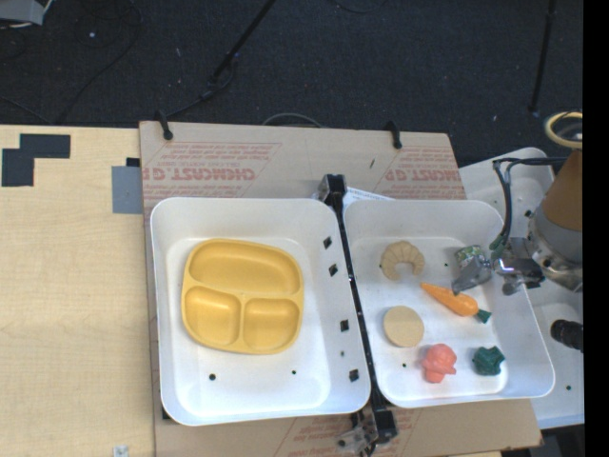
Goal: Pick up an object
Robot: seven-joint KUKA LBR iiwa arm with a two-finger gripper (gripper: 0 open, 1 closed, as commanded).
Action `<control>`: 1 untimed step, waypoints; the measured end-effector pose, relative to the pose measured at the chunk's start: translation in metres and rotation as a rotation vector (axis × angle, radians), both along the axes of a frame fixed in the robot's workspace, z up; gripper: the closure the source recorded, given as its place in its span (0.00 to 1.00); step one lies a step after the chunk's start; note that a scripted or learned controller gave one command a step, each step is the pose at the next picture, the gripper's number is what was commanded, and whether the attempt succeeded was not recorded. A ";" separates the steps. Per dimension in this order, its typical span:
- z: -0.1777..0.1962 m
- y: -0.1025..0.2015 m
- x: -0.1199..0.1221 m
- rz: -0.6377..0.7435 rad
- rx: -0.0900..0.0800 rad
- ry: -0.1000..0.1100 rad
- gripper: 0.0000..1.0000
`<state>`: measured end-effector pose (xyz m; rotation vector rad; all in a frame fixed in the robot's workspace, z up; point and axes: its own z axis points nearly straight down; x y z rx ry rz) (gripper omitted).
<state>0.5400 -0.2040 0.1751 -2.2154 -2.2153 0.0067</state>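
Observation:
The right bin (514, 379) holds several toy foods. A tan croissant (402, 258) lies at its upper left, with a round beige cookie (403, 327) below it. An orange carrot (450, 300) lies in the middle. A pink piece (438, 362) and a dark green piece (488, 360) sit near the front wall. A small green and white item (468, 253) lies at the upper right. My gripper (470, 276) reaches in from the right, low over the bin, just right of the carrot's thick end and just below the green and white item.
The left bin (171, 369) holds a yellow divided plate (244, 294). A black divider (347, 293) runs between the bins. The arm's body (561, 217) and cables stand over the right bin's right wall. Cardboard (285, 165) lies behind both bins.

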 end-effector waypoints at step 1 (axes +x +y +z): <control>-0.046 0.000 -0.002 0.000 0.001 0.001 0.00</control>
